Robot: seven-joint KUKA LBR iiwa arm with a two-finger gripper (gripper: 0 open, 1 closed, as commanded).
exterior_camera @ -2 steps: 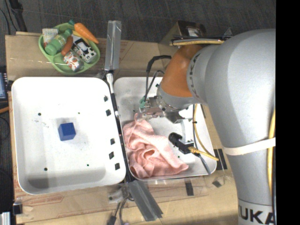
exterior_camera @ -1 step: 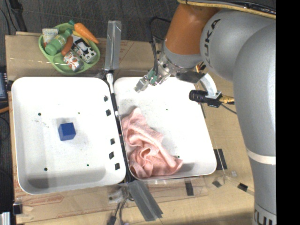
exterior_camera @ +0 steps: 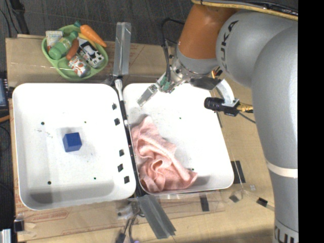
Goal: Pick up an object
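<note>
The pink cloth [exterior_camera: 159, 158] looks soft and floppy, best pinched at its bunched-up middle; the jaws [exterior_camera: 147, 95], at 11 o'clock from it, maybe spread.

Tan bench [exterior_camera: 152, 54], dark floor [exterior_camera: 142, 4]

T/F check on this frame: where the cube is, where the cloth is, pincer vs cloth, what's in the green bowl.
1. The blue cube lies in the left bin. True.
2. The pink cloth lies in the left bin beside the cube. False: it is bunched in the right bin, against its left wall.
3. The pincer grips the cloth. False: it is over the right bin's far left corner, apart from the cloth, with nothing seen between its fingers.
4. The green bowl sits outside the bins, behind the left one, holding toy food. True.
5. The cube rests on the cloth. False: it sits alone on the bin floor.
</note>
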